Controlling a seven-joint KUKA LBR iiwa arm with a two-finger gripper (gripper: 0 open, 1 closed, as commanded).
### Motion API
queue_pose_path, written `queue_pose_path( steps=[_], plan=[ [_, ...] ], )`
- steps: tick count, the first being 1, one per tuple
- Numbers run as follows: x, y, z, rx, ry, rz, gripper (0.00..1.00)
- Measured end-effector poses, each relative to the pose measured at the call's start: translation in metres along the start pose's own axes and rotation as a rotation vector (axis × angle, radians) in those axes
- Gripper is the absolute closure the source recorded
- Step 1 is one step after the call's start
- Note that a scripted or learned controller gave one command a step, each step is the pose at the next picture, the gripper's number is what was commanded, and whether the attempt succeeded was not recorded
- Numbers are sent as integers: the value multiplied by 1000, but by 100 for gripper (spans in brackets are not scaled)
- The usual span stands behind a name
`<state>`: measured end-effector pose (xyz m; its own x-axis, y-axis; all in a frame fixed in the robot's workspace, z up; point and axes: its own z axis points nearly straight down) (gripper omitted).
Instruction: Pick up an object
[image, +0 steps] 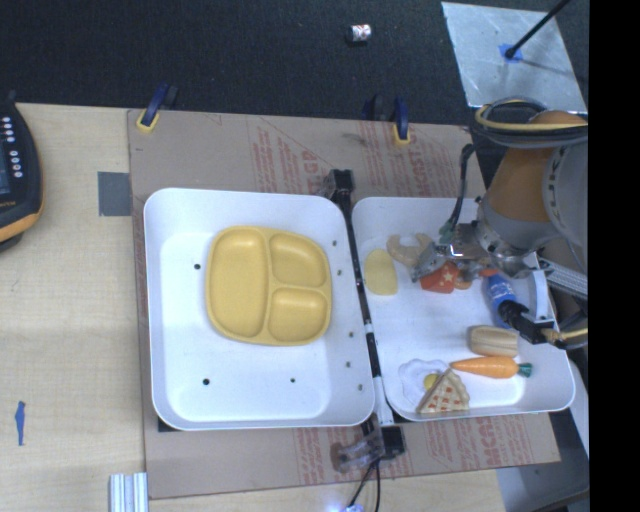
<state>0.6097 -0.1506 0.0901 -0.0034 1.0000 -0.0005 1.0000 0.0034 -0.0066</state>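
The right bin (410, 212) holds several toy foods. My gripper (449, 266) is low in the bin's upper middle, right over a red-orange piece (441, 282) that shows just below and left of it. A tan piece (404, 247) lies to the gripper's left and a blue piece (499, 292) to its right. A pale yellow disc (380, 272) rests near the bin's left wall. The arm's body hides the bin's upper right corner.
A bread roll (493, 340), a carrot (485, 367), a fried egg (418, 373) and a sandwich wedge (445, 396) lie in the right bin's lower part. The left bin (160, 320) bears a yellow divided plate (268, 284). A black pendant (15, 170) sits far left.
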Motion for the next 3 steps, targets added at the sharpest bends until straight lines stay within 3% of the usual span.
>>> queue_pose_path(
  steps=[1, 2, 3],
  plan=[
    [-1, 3, -14, -6, -3, -3, 100],
    [78, -39, -107, -9, 4, -8, 100],
    [117, -21, -102, -6, 0, -6, 100]
  ],
)
